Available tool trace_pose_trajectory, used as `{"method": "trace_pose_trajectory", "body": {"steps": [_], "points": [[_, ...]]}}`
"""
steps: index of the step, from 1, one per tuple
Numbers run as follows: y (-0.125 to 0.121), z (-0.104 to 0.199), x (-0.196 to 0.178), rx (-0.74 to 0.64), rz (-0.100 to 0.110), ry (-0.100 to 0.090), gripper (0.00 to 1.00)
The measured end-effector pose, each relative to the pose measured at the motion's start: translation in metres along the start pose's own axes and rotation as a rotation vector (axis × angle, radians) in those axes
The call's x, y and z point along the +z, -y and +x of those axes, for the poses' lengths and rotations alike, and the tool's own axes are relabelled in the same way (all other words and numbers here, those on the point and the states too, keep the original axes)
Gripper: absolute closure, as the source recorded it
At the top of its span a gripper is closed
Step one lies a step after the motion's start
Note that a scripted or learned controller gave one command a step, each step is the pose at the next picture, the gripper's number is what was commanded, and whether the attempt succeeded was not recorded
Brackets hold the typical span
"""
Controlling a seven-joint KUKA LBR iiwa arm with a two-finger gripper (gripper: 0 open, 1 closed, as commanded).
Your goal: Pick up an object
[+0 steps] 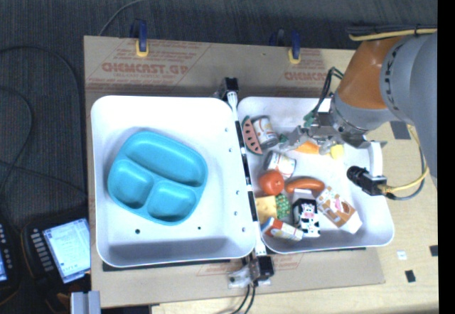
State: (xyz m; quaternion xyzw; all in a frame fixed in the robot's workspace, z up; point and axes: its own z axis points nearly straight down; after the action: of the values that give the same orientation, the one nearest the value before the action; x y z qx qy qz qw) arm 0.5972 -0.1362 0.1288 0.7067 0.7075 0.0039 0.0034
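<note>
Reaching in from the right, the grey arm with its orange band (370, 78) has its hand (313, 136) low over the upper part of the right-hand shallow white bin (377, 231), among the clutter there; whether that hand is apart, together or clamped on something I cannot tell, since the wrist and its fittings cover the tips from above. Nothing can be seen lifted clear of the bin, so I judge the pick not yet done: the hand looks to be at the reaching or closing stage, and the grasp, the lift and any check of the hold are all left. The likeliest target, as a guess, is the small orange and yellow piece (310, 148) lying right beneath the hand, just beside a small printed can (264, 129). Counting what can be told apart: two bins side by side on the cardboard-topped desk (178, 64); one blue plastic divided tray (157, 175) with three compartments, alone in the left white bin (114, 121); and in the right bin one red tomato-like ball (271, 182), one red sausage-shaped toy (305, 184), one yellow block (265, 207), one small black-and-white cow-patterned carton (307, 212) and one white and brown carton (338, 210). A few more small pieces lie heaped near the bin's lower edge, too tangled to count surely.
</note>
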Motion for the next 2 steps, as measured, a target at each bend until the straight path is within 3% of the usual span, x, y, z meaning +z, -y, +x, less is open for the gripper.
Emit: {"method": "trace_pose_trajectory", "body": {"steps": [1,2], "points": [[0.0366,0.0253,0.0414,0.002,0.002,0.005,0.00],[0.0355,0.0252,0.0326,0.002,0.002,0.005,1.00]]}}
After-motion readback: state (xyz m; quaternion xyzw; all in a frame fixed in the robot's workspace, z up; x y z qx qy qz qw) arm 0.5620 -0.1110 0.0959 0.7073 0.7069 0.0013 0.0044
